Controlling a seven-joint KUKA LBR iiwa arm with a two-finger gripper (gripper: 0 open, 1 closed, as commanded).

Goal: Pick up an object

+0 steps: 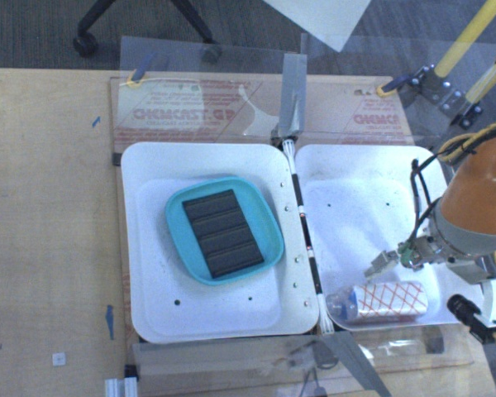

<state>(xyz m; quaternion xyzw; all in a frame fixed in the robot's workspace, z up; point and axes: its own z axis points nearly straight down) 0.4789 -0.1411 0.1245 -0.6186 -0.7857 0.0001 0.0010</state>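
Bins (149,172): two; plate (223,230), bottle (384,301): one each.

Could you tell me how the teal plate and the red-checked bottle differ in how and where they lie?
The teal plate lies flat in the left bin, with a dark ridged block on it; the red-checked bottle lies on its side in the right bin, against the near wall. The plate is wide and shallow; the bottle is narrow and round. Neither is held.

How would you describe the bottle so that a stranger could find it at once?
Start at the right-hand bin. Along its near edge, just below the gripper, a small bottle lies on its side. It has a red criss-cross label, unlike the black slab on the blue plate in the left bin.
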